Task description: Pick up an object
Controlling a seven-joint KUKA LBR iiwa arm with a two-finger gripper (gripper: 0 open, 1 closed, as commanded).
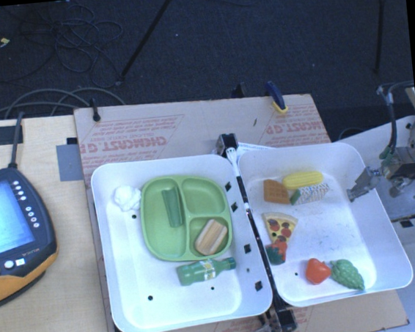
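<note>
The right bin [375, 214] holds a yellow corn cob [303, 180], a brown cracker [275, 191], a pizza slice [280, 226], a small red and green piece [278, 251], a red tomato [316, 271] and a green leafy vegetable [346, 274]. In the left bin [124, 281] a green divided plate [160, 236] carries a green pickle [172, 206] and a bread roll [211, 236]. A green bottle [205, 270] lies below the plate, and a white crumpled lump [127, 198] sits at its upper left. My gripper [362, 183] hangs over the right bin's right rim, away from all the objects.
Both bins rest on a cardboard sheet [189, 127] with a blue clamp [278, 97] at its back edge. A teach pendant with a lit screen [7, 227] lies on the bench at the left. Cables cross the dark floor behind.
</note>
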